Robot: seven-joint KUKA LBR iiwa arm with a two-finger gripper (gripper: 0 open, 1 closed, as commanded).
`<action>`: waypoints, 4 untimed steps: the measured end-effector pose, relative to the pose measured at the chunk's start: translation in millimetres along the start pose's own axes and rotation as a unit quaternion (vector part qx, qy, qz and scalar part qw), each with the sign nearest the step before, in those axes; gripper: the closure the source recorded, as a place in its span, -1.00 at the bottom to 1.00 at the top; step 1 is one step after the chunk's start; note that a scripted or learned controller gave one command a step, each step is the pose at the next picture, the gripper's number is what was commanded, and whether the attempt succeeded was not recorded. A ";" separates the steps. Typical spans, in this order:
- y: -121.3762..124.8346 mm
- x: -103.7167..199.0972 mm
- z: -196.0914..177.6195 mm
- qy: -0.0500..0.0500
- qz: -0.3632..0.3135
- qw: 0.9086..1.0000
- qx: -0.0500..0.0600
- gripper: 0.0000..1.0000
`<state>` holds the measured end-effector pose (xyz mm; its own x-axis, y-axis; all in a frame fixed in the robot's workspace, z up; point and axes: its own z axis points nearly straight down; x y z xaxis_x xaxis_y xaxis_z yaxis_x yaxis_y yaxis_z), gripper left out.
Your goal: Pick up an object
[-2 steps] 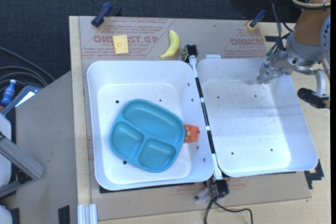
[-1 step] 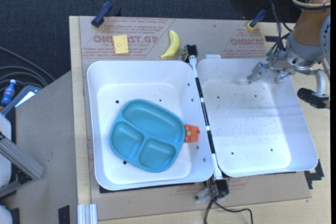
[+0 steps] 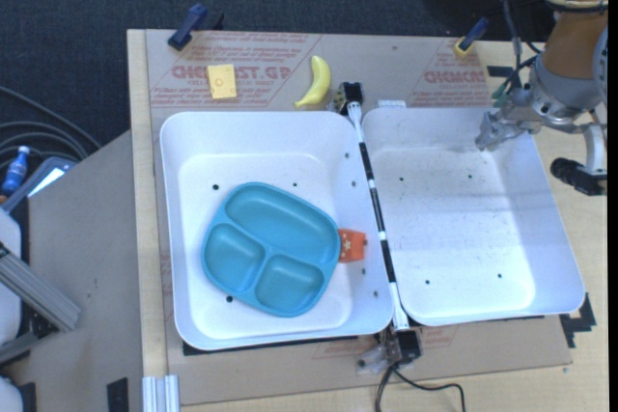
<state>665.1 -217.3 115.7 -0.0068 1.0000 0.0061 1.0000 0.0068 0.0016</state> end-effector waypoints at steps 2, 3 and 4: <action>0.6 0.0 -10.3 0.000 0.000 1.000 -0.001 1.00; 0.5 0.0 -10.1 -0.001 0.000 1.000 -0.001 -1.00; 1.2 -0.2 -20.8 -0.001 0.000 1.000 -0.002 1.00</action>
<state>666.2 -217.6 136.5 -0.0068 1.0000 0.0040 1.0000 0.0068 0.0065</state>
